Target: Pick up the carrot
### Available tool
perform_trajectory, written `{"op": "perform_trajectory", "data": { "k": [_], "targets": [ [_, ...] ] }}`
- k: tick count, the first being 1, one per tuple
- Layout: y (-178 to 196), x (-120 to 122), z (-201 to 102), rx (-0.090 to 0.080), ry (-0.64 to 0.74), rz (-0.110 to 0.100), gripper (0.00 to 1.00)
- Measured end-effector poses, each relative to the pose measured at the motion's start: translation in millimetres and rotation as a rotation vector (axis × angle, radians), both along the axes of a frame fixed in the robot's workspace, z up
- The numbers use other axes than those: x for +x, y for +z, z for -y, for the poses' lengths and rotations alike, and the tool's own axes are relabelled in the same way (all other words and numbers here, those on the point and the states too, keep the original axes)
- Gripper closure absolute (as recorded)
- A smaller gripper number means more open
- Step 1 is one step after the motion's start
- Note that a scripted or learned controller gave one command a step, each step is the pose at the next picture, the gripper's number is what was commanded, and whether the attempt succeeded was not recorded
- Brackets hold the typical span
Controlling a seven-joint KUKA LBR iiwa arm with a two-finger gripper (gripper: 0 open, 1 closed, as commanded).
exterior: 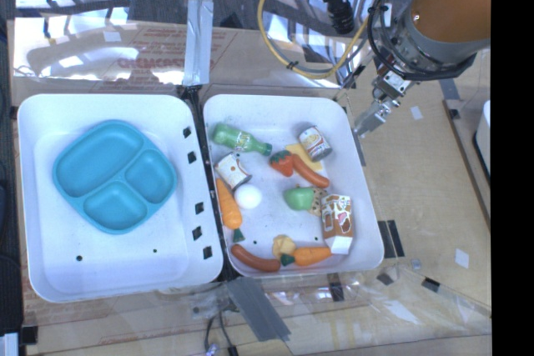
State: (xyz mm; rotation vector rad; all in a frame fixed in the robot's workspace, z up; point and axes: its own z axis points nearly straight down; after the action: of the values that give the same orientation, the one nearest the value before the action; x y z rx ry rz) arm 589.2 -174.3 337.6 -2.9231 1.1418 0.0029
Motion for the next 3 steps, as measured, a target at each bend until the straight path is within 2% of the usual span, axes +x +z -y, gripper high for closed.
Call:
{"op": "perform_trajectory", "data": {
  "k": [1, 2, 3],
  "targets": [
    [-103, 4, -27, 0.003, -0.055, -0.013, 1.0],
    [-161, -17, -69, 0.004, 0.332, -0.008, 1.0],
    [-149, -92, -121, 0.003, 0.502, -0.007, 1.0]
  ]
}}
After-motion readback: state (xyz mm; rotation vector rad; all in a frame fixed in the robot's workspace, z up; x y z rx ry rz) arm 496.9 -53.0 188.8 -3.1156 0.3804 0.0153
